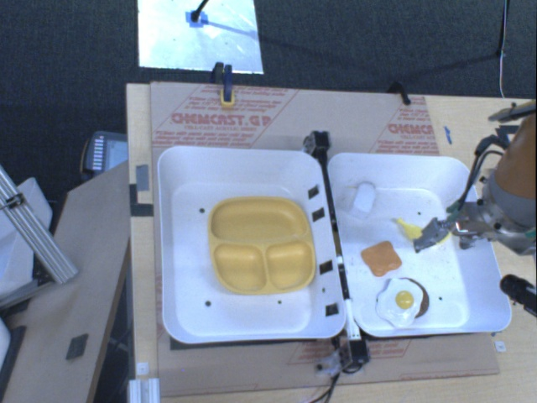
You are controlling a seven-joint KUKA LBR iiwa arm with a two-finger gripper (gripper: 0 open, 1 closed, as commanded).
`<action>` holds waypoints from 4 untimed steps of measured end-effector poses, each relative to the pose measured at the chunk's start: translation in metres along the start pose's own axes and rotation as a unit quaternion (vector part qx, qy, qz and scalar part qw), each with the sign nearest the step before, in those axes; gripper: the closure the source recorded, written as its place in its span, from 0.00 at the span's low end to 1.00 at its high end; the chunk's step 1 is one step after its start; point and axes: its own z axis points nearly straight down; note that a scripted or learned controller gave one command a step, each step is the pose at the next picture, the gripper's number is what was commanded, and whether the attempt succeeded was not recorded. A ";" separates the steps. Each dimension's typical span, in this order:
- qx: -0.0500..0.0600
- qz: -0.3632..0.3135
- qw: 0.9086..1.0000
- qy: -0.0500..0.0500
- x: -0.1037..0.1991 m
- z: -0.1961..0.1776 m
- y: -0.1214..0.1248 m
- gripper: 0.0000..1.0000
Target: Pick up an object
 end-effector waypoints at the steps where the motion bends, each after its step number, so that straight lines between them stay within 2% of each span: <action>1: -0.005 -0.001 1.000 -0.001 0.000 -0.005 0.003 0.00; 3: -0.003 -0.001 1.000 0.000 0.011 0.084 0.009 0.00; 4: -0.006 0.000 1.000 -0.001 0.011 0.107 0.011 0.00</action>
